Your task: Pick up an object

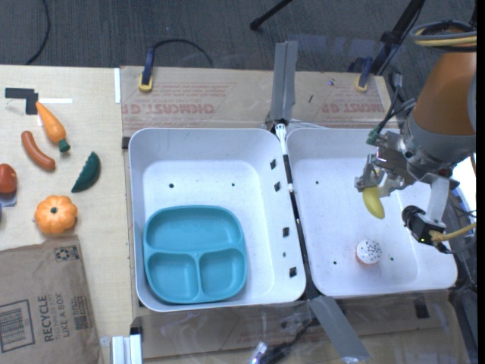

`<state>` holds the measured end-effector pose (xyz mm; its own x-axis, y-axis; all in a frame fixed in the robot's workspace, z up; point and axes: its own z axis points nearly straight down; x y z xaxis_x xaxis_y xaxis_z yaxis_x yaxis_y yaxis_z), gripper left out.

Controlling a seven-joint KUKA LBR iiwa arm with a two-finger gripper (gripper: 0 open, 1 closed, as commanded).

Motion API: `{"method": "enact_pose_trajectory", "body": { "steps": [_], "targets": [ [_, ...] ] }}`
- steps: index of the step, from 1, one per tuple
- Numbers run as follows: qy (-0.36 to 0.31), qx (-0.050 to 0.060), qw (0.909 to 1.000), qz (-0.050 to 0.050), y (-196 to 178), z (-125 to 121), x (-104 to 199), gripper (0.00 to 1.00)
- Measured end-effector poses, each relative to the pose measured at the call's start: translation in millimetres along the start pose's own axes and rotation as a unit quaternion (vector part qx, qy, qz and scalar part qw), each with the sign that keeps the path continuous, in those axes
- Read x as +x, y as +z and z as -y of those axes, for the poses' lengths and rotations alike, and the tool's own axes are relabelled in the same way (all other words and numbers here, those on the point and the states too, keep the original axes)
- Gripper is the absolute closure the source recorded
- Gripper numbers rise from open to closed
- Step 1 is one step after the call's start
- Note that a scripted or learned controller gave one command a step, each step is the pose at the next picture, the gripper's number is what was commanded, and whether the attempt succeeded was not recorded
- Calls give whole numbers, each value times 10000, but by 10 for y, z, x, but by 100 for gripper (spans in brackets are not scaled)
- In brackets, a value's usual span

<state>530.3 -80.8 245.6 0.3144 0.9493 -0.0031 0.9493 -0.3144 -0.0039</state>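
Nearest the lens: blue divided tray point(195, 252), left bin point(144, 203), untouched. Task item: yellow banana point(373, 202), clamped between the fingers of the gripper point(377, 185), hanging over the right bin point(326, 279), long axis steeply down, tip toward the bin floor. Small white-and-red speckled piece point(368, 252) lies below it, apart. Grasp looks shallow; judged liable to slip on lifting.

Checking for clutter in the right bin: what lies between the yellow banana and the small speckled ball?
Nothing: in the camera view only bare white bin floor separates the banana from the ball.
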Motion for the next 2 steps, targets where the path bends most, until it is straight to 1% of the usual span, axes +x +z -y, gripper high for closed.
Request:
{"method": "enact_pose_trajectory", "body": {
  "steps": [1,2],
  "targets": [
    [0,0,10000,1,0,0,1,0],
    [-384,9,9993,-3,563,568,19,0]
  ]
}}
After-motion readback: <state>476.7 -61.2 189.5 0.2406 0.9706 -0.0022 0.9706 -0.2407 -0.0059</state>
